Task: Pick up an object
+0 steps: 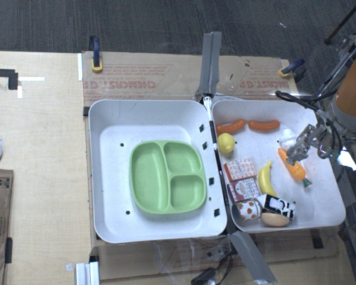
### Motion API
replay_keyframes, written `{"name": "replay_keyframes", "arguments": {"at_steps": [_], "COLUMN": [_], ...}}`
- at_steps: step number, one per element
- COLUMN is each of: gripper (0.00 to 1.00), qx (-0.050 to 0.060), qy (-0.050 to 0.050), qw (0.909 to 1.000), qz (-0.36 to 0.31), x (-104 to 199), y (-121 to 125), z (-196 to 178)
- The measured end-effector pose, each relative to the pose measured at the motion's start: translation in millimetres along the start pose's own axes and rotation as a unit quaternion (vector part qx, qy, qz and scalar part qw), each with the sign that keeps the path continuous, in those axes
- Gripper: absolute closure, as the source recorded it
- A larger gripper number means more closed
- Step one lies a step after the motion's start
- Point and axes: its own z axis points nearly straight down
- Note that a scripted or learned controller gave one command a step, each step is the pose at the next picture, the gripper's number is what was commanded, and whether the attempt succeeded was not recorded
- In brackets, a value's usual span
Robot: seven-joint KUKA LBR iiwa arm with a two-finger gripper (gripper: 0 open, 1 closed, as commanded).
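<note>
The right bin (321,198) holds several small items. An orange carrot (297,170) lies near its right side, pointing down-right. My gripper (296,153) hangs at the carrot's upper end, reaching in from the right, and it hides part of that end. A small white item (287,139) sits just left of the gripper. Two orange sausages (231,126) (264,124) lie at the bin's far side, with a yellow lemon (226,142) beside them. A banana (266,180) lies in the middle.
The left bin (99,159) holds a green divided plate (168,177). Two small snack boxes (242,179), a printed can (247,210), a black-and-white item (279,205) and a bread roll (275,219) crowd the right bin's front left. Cables run at the far right.
</note>
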Motion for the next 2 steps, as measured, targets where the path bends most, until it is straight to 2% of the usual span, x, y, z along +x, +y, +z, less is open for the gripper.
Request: {"name": "replay_keyframes", "arguments": {"at_steps": [1,2], "gripper": [0.00,0.00], "qx": [0.000,0.000], "qy": [0.000,0.001], "qw": [1.0000,0.9925], "qz": [0.000,-0.122], "x": [0.0,3.8], "y": [-0.2,14.3], "z": [0.0,22.6]}}
